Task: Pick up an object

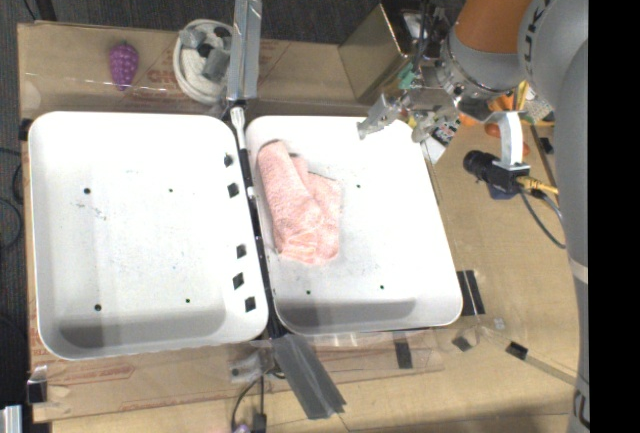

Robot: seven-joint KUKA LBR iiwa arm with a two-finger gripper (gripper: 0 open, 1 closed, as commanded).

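Camera view: my end effector (400,113), whose grip state I cannot tell, hovers over the right white bin's (400,251) far rim; the rolled pink cloth (297,206) lies leftward, nearer the camera, lengthwise beside the divider.

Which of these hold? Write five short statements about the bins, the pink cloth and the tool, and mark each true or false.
1. The pink cloth lies in the right bin. True.
2. The cloth sits against that bin's right wall. False: it lies near the divider, on the bin's left side.
3. The tool hovers near the right bin's upper edge, apart from the cloth. True.
4. The cloth is held between the tool's fingers. False: it rests on the bin floor.
5. A purple object lies inside the left bin. False: it lies on the bench above it.
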